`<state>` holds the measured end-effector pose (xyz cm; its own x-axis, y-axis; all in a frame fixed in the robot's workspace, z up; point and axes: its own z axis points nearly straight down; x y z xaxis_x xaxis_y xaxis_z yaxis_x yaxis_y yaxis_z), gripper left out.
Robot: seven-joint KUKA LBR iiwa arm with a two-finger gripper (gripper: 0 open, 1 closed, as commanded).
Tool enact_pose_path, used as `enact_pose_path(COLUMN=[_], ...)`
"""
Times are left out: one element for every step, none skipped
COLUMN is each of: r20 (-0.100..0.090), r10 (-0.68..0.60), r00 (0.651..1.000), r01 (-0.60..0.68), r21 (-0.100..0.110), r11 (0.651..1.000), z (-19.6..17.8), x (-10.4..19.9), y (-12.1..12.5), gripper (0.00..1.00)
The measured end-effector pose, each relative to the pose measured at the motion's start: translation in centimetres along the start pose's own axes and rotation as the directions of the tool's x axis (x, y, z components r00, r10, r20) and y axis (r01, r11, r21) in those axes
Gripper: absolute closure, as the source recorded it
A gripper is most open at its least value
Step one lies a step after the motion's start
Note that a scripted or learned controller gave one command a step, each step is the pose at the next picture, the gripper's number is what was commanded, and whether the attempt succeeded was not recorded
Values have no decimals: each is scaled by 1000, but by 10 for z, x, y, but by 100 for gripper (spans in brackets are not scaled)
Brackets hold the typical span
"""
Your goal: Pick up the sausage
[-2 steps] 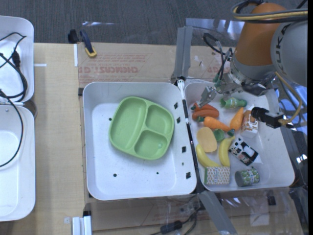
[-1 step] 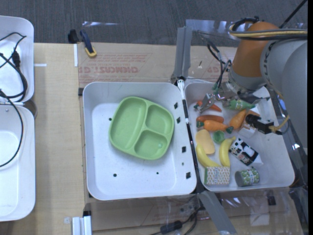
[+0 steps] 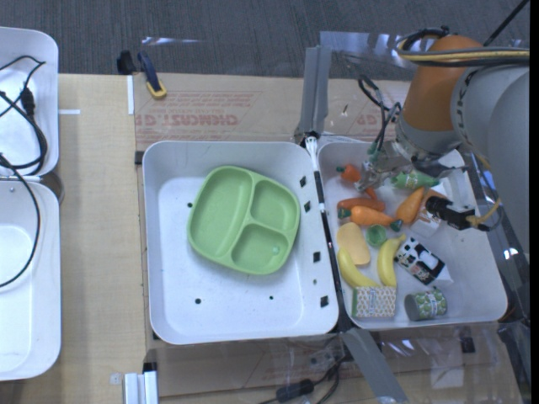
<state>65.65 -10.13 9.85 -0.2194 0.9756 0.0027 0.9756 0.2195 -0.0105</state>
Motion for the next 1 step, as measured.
enact_pose_path(r20=[5], r10=[-130], r00=[991], r01=[130], r21=[-9], r11=[991], z=[-92], x=[78], y=[19], gripper=[100])
